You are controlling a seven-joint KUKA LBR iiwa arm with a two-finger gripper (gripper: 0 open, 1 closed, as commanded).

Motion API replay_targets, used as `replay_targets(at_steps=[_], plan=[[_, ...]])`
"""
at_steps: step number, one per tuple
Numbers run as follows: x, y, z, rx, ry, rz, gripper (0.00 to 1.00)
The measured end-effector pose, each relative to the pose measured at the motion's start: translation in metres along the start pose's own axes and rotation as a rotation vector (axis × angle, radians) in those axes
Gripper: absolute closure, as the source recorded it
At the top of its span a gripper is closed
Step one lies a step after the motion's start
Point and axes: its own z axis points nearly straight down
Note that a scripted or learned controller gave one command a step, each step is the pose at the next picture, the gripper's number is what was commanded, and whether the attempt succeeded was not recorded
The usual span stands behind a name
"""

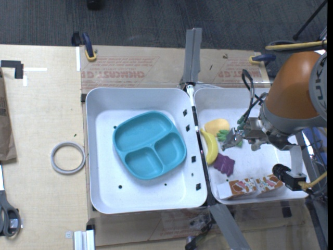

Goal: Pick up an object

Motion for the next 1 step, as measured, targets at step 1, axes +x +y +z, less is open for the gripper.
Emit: replay_targets(at_steps=[1], plan=[[-0.0304, 0.0448, 0.0515, 0.0, 0.0, 0.009, 0.0]])
